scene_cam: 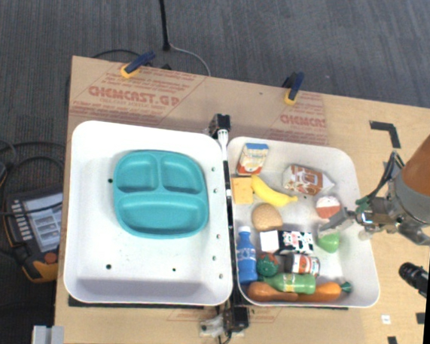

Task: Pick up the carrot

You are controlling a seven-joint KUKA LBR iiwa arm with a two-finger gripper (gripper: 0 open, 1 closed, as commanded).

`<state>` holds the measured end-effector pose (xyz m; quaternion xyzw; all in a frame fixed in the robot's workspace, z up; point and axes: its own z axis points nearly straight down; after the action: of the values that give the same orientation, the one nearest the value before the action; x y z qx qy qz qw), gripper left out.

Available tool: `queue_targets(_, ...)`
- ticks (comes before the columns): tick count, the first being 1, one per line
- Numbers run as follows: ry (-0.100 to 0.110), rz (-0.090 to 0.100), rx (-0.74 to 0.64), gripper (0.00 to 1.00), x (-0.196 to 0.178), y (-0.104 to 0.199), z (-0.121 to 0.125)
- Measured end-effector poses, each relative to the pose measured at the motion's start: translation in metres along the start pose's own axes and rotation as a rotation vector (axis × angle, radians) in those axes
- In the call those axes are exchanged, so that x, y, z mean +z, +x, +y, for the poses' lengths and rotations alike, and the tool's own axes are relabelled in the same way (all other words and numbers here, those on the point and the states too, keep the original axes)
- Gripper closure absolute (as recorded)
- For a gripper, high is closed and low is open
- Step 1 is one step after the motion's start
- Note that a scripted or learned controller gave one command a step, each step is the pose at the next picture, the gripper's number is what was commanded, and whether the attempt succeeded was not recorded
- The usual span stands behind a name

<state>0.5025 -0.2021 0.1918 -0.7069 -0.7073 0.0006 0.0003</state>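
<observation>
The carrot (pixel 326 292) is a long orange piece lying along the front wall of the right bin (pixel 366 254), partly under a green item (pixel 295 282). My gripper (pixel 337 219) hangs over the right side of that bin, reaching in from the right, just above a small green toy (pixel 328 242) and beside a red-and-white piece (pixel 327 206). It sits well behind the carrot and is not touching it.
The right bin is crowded: a banana (pixel 272 192), a milk carton (pixel 252 158), a brown bun (pixel 267 216), a blue bottle (pixel 245 256), a can (pixel 303 264). The left bin (pixel 85 261) holds a teal divided plate (pixel 161 192). Clamps and cables lie at the back.
</observation>
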Motion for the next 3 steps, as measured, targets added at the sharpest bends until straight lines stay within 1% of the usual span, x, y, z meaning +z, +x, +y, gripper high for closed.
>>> queue_targets(1,-0.001,0.000,-0.004,0.00,0.091,0.081,-0.016)
queue_targets(2,-0.014,-0.004,-0.027,0.00,0.101,0.103,0.058)
queue_targets(3,-0.020,0.000,0.479,0.00,0.102,0.105,-0.013)
